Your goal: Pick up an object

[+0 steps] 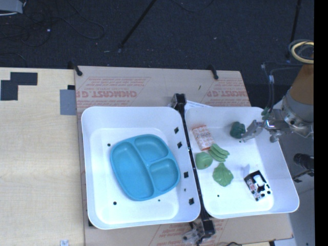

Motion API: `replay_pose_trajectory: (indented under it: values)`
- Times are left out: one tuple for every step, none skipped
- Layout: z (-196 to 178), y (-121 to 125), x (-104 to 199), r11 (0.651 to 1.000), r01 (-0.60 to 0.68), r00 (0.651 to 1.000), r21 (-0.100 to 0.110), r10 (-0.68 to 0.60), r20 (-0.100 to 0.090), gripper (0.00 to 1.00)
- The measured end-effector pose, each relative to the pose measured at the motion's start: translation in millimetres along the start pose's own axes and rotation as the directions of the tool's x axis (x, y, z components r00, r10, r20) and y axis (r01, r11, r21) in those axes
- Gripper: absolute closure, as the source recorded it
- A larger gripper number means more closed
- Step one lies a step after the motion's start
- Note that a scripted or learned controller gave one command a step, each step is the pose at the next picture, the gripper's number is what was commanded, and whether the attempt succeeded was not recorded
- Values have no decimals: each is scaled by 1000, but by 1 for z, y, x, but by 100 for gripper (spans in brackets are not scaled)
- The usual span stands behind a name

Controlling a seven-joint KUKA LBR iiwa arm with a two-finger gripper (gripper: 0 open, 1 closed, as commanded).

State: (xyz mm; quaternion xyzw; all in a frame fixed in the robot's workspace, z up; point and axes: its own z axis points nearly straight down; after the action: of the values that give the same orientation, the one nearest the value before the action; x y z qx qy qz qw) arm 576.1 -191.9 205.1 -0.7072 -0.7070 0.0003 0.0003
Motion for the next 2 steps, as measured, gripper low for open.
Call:
replay_pose_trajectory:
  values:
    - [57, -6, 10, 1000, 1, 1000, 7, -1, -3, 0]
    - [100, -7, 11, 1000, -1, 1000, 6, 1, -2, 0]
